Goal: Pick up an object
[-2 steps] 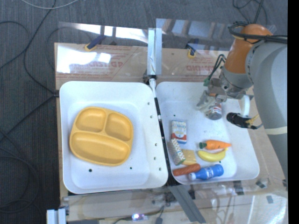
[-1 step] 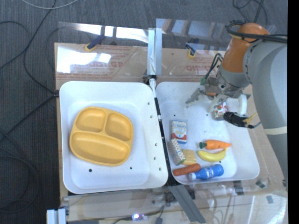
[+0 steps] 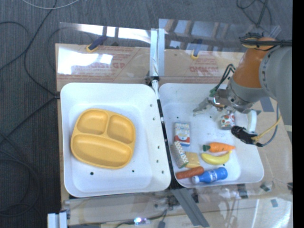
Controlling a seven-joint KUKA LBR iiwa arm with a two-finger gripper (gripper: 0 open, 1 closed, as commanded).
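Nearest: blue bottle (image 3: 212, 175), red sausage (image 3: 189, 173), banana (image 3: 216, 158), carrot (image 3: 220, 147) in right bin (image 3: 254, 172) front. Milk carton (image 3: 182, 132) mid-bin. Yellow tray (image 3: 103, 137) in left bin (image 3: 85, 91). Gripper (image 3: 205, 104) at bin rear; fingers slightly apart, holding nothing.

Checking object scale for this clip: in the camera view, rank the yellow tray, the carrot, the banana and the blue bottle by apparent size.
1. yellow tray, by far the largest.
2-4. blue bottle, carrot and banana look about alike in length; too close to rank.
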